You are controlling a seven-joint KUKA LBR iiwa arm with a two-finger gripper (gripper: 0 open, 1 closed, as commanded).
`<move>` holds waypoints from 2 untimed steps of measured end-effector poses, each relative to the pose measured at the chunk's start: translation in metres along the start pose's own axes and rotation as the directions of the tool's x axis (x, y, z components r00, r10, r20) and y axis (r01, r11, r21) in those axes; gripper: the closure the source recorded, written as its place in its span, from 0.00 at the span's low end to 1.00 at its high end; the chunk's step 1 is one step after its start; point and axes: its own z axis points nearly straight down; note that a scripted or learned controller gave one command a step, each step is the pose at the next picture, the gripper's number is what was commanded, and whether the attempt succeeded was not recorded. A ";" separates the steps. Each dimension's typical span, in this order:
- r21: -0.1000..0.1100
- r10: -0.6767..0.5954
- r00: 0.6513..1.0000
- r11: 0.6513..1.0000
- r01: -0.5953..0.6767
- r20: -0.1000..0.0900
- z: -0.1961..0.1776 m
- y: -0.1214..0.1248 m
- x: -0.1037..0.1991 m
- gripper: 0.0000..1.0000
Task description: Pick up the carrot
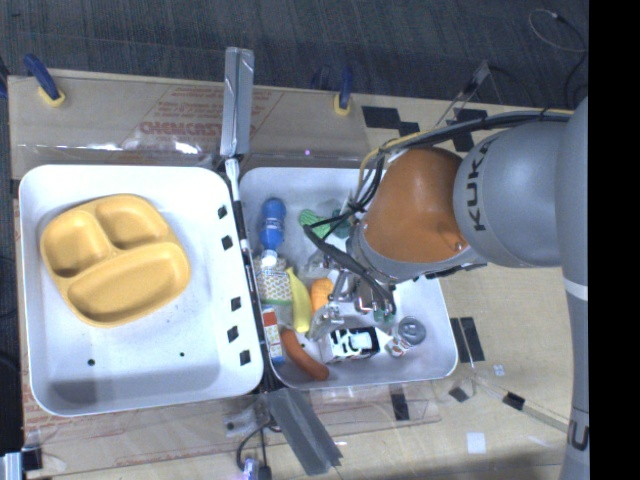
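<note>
Over the right-hand bin (pixel 440 363) the grey arm (pixel 520 198) reaches in from the right, its orange band (pixel 415 208) sitting above the clutter and the jaws (pixel 340 303) pointing down toward the bin's left half. How wide the jaws stand I cannot tell: the metal parts at the tip merge with the things under them, and nothing can be made out as gripped between them.

The carrot (pixel 320 295) lies in the right bin, a short orange piece just beside the tip of the jaws on their left, close enough that they seem to touch, though contact is not certain. A yellow banana-like piece (pixel 299 301) lies against the carrot's left side. To the left of that, along the bin's left wall, a clear bottle with a blue cap (pixel 272 223) lies lengthwise. Near the front wall a reddish-brown sausage (pixel 303 356) lies at a slant, below the carrot and apart from it. A black and white item (pixel 352 342) sits just below the jaws, and a small round metal can (pixel 411 331) rests to its right. Something green (pixel 325 220) shows partly under the arm, near the back of the bin.

On the left, the other white bin (pixel 130 368) holds a yellow divided tray (pixel 113 258), set toward its back left. Both bins stand side by side on the bench (pixel 150 118), touching along their shared edge
</note>
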 end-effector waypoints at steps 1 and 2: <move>-0.003 -0.005 1.000 1.000 0.005 -0.008 -0.007 0.002 0.002 1.00; -0.004 -0.033 0.999 0.999 0.033 -0.014 -0.096 0.076 -0.007 1.00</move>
